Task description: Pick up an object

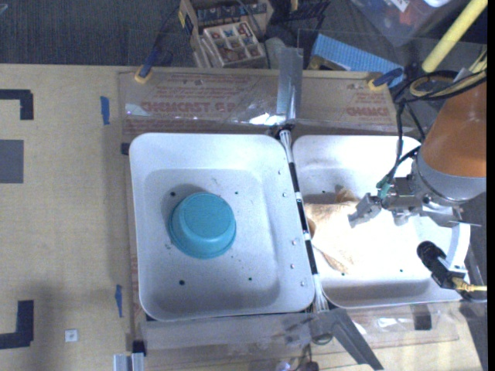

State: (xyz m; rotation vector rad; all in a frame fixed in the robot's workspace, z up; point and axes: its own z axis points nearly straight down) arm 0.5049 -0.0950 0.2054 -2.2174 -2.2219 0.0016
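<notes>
Gripper [363, 209] hanging over the right bin [363, 288], near the bin's middle, fingers pointing toward the centre divider. The tips are too small and washed out by glare to read; cannot tell how far they are parted, and nothing is showing between them.

Just beside and below the tips, a crumpled tan object [331, 222] is lying on the bin floor against the left wall of that bin, running from the upper middle down toward the lower middle. It looks soft, like a bag or cloth, but the bright patch is hiding its outline. Whether the tips are touching it, cannot say.

Left bin [155, 149] is holding a blue bowl [203, 223], upside down, sitting a little left of centre, well apart from the gripper.

Progress, judged: the pick is not done. Both things are lying in their bins and neither is lifted. The tan object seems the likelier target, given how close it lies. Closing on it and lifting are left.

Arm [458, 149] is reaching in from the right, the orange band sitting high over the right bin's far edge, the wrist angling down and leftward.
</notes>
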